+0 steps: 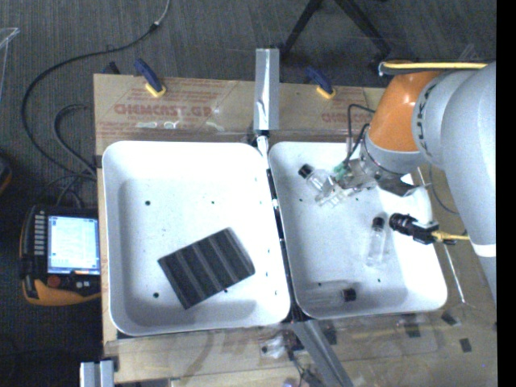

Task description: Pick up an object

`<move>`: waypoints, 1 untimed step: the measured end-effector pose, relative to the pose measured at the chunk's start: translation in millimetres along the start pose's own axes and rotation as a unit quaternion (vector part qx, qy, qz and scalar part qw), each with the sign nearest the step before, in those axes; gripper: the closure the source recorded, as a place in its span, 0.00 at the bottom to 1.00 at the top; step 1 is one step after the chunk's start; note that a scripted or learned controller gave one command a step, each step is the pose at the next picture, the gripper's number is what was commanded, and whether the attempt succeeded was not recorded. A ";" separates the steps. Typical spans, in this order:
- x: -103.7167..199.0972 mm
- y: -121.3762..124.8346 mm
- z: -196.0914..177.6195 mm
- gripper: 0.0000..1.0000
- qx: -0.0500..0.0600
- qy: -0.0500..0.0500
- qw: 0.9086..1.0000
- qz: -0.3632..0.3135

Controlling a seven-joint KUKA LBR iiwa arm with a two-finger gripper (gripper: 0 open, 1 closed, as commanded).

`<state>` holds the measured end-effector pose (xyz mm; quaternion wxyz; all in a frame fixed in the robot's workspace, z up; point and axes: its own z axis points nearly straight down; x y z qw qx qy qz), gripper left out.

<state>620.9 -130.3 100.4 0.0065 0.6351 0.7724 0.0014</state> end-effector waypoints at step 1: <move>49.4 51.4 -75.4 1.00 0.022 0.007 0.999 0.032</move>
